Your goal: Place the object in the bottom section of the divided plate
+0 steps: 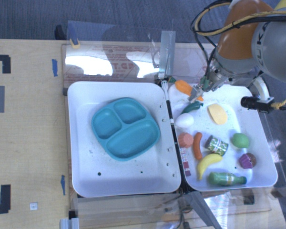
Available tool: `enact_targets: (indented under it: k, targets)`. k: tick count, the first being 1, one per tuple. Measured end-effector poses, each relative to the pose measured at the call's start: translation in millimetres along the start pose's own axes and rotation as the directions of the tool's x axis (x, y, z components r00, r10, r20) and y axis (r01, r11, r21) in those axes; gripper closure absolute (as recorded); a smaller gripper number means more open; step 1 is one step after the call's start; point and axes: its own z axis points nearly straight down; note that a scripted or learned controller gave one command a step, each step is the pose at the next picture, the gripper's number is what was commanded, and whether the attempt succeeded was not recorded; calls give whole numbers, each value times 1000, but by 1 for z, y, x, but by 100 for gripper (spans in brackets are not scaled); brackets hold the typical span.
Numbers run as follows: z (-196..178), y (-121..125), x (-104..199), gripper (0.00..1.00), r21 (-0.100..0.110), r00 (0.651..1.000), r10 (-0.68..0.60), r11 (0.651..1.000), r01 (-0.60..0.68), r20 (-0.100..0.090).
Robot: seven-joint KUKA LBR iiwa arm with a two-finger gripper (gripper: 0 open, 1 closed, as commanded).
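Toys are crowding the right bin [250, 120], with the bottle [226, 178] and banana [207, 163] lying nearest. The plate [126, 128] is sitting in the left bin [81, 142], its large bottom section lying bare. Farther back, the gripper [199, 90] is hovering just beside an orange piece [183, 86], probably the object; whether it is parted or closed is not showing. That piece is looking light, hard and slick, so pinching across its middle is seeming safest.
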Motion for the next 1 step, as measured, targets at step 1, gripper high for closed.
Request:
enact_targets:
  k: [1]
  targets:
    - [-2,22,84,100,-10,992,124,992,-124,-2]
